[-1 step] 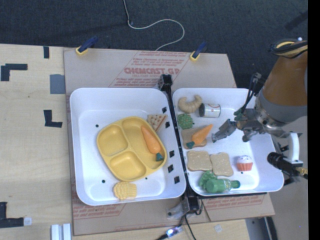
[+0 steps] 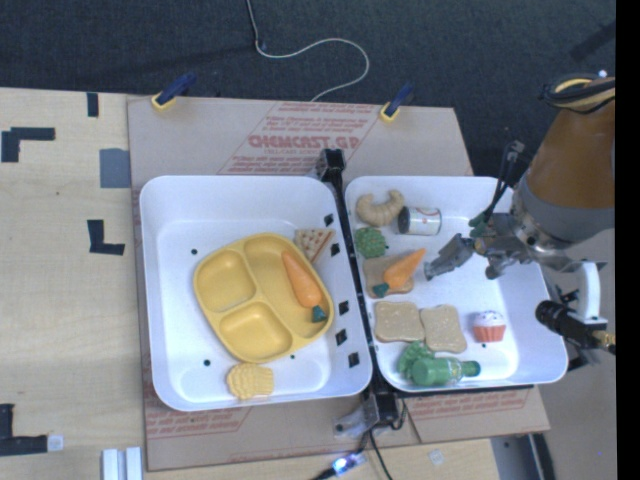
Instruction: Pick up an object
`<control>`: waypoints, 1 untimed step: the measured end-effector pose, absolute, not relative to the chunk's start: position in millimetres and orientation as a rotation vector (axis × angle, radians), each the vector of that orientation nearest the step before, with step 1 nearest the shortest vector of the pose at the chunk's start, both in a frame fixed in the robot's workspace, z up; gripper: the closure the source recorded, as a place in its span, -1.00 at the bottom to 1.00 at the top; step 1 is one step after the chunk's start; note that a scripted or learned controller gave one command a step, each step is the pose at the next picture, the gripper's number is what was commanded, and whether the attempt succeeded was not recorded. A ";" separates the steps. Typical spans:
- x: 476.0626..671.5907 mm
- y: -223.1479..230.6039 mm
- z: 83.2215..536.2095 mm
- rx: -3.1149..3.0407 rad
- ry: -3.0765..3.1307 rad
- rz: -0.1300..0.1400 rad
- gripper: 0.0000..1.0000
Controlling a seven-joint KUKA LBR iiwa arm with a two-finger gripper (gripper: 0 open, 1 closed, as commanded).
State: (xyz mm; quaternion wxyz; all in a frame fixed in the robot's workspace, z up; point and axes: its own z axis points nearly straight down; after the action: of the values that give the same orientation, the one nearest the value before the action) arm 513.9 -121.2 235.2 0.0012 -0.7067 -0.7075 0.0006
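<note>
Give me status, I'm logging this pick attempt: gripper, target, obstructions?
Gripper low over right bin, holding nothing. Nearest item: carrot, just left of it. Can and broccoli crowd close by.

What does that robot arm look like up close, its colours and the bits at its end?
The arm is a thick rounded body, grey with a wide orange band above the wrist and a yellowish rim at its top. A thin black cable runs along its side. The gripper at its end is dark grey metal, small next to the arm.
</note>
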 end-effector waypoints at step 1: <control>509.7 -119.8 171.1 -2.217 -2.218 0.007 -1.00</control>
State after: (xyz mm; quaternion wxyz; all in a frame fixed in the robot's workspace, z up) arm 509.7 -119.8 171.1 0.0031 -0.7069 -0.7073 0.0023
